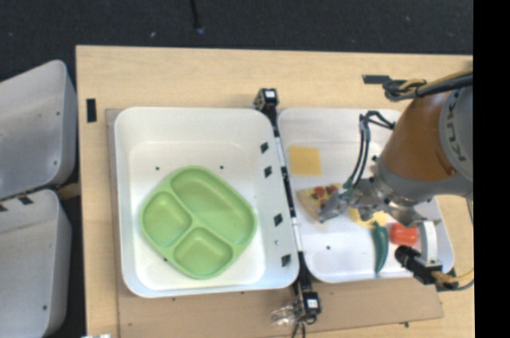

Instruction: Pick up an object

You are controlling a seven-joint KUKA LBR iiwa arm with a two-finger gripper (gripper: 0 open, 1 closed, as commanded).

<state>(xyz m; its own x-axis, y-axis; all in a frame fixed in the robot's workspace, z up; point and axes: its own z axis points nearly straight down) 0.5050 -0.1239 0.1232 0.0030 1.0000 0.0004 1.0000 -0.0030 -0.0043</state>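
The right bin (pixel 335 261) holds a flat yellow square (pixel 304 160) near its far left corner. A small red-and-yellow speckled piece (pixel 319 192) lies at the bin's left side. A green pepper-shaped toy (pixel 381 245) and an orange-red piece (pixel 403 233) sit near the front right. My gripper (pixel 335 206) hangs low over the middle of this bin, just right of the speckled piece, and I see nothing held in it. The orange-banded wrist (pixel 422 145) hides the bin's right part.
The left bin (pixel 127 169) holds a green three-compartment plate (pixel 199 221). A black-clipped divider (pixel 280 193) runs between the bins. A small yellow bit (pixel 380 218) lies beneath the wrist. Cables (pixel 365 145) trail along the arm.
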